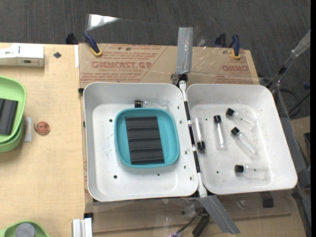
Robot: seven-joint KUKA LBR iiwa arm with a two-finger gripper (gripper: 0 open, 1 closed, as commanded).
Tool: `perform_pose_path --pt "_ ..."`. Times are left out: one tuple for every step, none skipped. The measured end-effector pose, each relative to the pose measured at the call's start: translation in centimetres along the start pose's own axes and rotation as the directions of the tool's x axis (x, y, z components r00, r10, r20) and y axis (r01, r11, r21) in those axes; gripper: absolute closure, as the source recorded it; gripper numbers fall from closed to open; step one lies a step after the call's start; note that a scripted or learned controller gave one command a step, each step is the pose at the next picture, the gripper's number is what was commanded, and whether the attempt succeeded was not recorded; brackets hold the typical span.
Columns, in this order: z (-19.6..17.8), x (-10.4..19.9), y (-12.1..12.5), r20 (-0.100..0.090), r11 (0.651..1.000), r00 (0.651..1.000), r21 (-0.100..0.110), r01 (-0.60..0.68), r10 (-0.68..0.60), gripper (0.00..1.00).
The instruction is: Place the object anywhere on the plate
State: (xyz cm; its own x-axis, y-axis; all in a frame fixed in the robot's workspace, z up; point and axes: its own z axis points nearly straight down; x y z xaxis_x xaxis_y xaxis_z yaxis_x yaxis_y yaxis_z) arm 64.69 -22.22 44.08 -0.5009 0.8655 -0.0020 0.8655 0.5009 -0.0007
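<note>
The green tray at the left is cut by the picture's edge, and so is the dark block lying in it. A white box at the upper left is also cut off at that edge; its print is too small to read. At the bottom left, a green dish with a grey disc in it runs off the lower edge. The vial behind the teal plate is clear glass against the white bin: only its black cap reads clearly, and the body is faint. Tools under the bins at the bottom are half hidden and cannot be named.
</note>
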Motion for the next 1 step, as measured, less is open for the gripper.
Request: perform_pose_path --pt "0.00 0.00 0.00 0.000 1.000 1.000 0.000 0.000 0.000 0.00"
